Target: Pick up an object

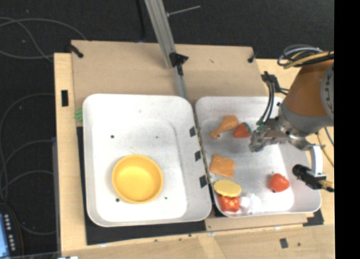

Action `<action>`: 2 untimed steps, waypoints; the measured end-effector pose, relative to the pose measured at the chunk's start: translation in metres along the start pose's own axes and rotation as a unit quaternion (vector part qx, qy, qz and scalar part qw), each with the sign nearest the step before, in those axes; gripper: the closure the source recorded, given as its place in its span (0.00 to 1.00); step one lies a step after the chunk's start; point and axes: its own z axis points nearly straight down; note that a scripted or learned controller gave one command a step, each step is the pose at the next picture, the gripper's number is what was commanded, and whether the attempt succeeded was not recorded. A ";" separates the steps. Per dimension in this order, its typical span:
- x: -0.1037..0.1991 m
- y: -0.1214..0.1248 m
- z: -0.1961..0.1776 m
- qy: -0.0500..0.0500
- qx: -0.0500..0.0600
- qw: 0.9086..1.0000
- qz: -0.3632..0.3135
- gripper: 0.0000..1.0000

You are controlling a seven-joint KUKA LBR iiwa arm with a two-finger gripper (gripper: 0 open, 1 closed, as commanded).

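Gripper [260,140] low over right bin [298,201], close beside small red piece [241,131]; whether closed or apart, cannot tell from here. Nothing visibly held. Likely target: drumstick [224,126], just past red piece at gripper's ten o'clock, lying flat on bin floor. Long axis diagonal, fat end toward one o'clock, thin end toward seven. Toast [222,166], tomato [278,182] nearby, apart. Yellow bowl [137,178] alone in left bin [101,112], probably no target.
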 end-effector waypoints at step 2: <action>0.001 0.006 -0.089 0.000 -0.001 1.000 -0.005 1.00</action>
